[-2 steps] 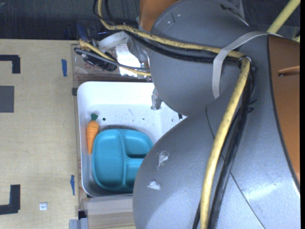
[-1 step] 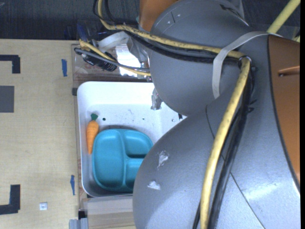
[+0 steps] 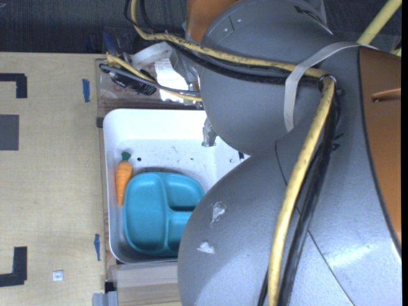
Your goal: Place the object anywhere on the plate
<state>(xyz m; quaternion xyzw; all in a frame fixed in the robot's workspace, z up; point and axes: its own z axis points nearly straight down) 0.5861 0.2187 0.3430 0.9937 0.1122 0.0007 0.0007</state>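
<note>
Toy carrot [image 3: 122, 178] lying in the white bin [image 3: 153, 129], snug against the blue divided plate [image 3: 156, 212] at its 9 o'clock, hard up to the bin's left wall. Bare bin floor open toward 12. Big grey arm [image 3: 280, 171] hogging everything from 3 through 6, covering the plate's right edge. Gripper state: can't tell. Cable tangle [image 3: 150, 59] past the 12 o'clock rim.

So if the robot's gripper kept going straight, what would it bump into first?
Can't be sure, the grey arm blocks the view. Reaching down into the white bin, it would likely meet the blue plate, beside the carrot.
</note>
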